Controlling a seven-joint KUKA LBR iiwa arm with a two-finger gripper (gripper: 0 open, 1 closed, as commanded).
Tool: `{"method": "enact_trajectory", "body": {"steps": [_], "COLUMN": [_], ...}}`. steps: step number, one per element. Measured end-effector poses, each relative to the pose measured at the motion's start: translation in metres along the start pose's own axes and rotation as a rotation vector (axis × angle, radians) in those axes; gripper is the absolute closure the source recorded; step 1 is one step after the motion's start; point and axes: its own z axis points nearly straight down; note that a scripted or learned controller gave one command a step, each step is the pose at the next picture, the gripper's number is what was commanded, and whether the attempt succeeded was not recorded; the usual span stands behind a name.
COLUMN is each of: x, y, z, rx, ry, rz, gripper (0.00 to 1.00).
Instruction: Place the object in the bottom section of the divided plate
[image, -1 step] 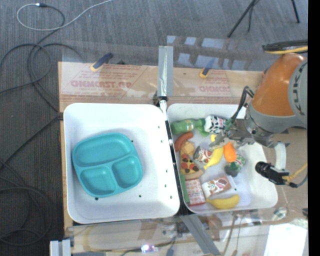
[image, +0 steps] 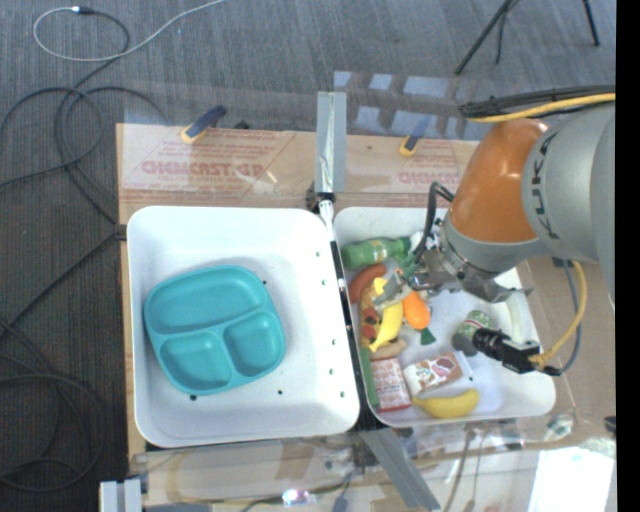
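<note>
The two-finger gripper hangs low over the right white bin; whether it grips anything I cannot tell. Just beneath lie an orange toy carrot and a yellow toy banana, the banana's long axis running slantwise up-right. The turquoise divided plastic plate sits well left, in the left white bin, its two small sections nearest the camera.

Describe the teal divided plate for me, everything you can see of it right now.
The divided plate is teal, looks like smooth plastic, with rounded corners and a raised rim. One long section runs along its far side and two smaller ones sit on its near side. It lies flat, turned slightly askew, on the floor of the left bin, toward that bin's left. Nothing rests in it and nothing else touches it.
</note>
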Motion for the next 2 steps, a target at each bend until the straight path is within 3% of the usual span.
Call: {"method": "enact_trajectory", "body": {"steps": [1, 2], "x": [0.080, 0.144], "y": [0.032, 0.069], "z": [0.000, -0.024], "rx": [-0.002, -0.002], "ry": [-0.001, -0.003], "rz": [-0.259, -0.151], "gripper": [1.00, 1.00]}}
